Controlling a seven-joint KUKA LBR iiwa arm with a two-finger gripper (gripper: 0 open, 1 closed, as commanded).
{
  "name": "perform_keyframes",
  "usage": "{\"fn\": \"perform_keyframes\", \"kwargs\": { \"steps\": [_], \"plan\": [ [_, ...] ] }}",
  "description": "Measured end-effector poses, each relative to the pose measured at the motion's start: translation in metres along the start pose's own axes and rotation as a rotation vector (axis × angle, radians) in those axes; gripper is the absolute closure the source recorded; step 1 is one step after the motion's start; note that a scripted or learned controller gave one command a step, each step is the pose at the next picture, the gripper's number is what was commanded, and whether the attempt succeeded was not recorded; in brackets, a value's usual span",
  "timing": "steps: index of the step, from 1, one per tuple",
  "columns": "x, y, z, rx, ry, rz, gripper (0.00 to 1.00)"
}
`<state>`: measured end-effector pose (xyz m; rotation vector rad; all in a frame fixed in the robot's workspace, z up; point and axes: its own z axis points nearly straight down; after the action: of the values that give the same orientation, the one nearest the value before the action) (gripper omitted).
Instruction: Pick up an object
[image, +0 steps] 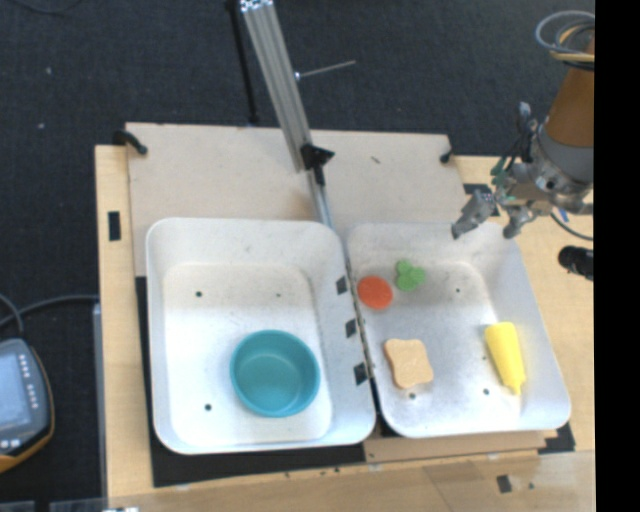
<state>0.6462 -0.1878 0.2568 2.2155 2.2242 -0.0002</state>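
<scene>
The right bin holds a round orange-red piece, a small green toy, a tan toast-shaped slice and a yellow corn-like piece. In the left bin stands a teal bowl. My gripper hangs over the right bin's far right corner, above and right of the green toy. Its two fingers are spread apart, open, with nothing between them.
A slanted metal rail runs down from the top to the gap between the bins. A beige board lies behind the bins. A black device with a screen sits at the left edge.
</scene>
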Motion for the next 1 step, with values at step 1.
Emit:
{"fn": "perform_keyframes", "kwargs": {
  "steps": [1],
  "plan": [
    [-0.0005, -0.0002, -0.0001, 0.001, -0.001, 0.000, 0.00]
  ]
}}
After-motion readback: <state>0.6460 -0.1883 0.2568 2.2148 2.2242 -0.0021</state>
